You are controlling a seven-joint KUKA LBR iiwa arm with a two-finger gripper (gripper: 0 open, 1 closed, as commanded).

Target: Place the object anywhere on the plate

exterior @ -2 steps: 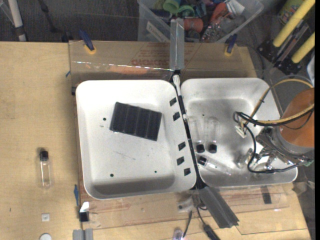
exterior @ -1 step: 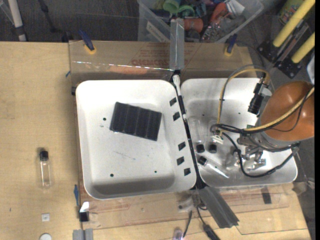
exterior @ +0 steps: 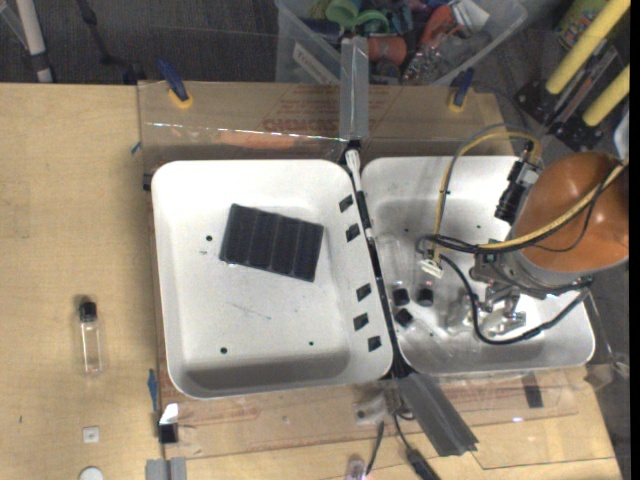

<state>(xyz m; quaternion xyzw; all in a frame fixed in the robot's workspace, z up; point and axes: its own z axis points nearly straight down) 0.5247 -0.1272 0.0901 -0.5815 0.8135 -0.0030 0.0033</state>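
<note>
Gripper [exterior: 487, 313] low in right bin [exterior: 400, 183]; dark plate [exterior: 272, 241] in left bin [exterior: 180, 268]

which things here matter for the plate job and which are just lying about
For the job:
- dark ribbed rectangular plate in the left white bin
- two-finger gripper low in the right white bin

Lying about:
- small clear vial on the wooden bench
- clear tub of coloured toys behind the bins

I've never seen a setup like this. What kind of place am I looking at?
Probably a robotics lab bench. A cabled robot arm reaches over two white bins, a dark ridged plate lies in the left one, and a tub of assorted objects sits behind.
</note>
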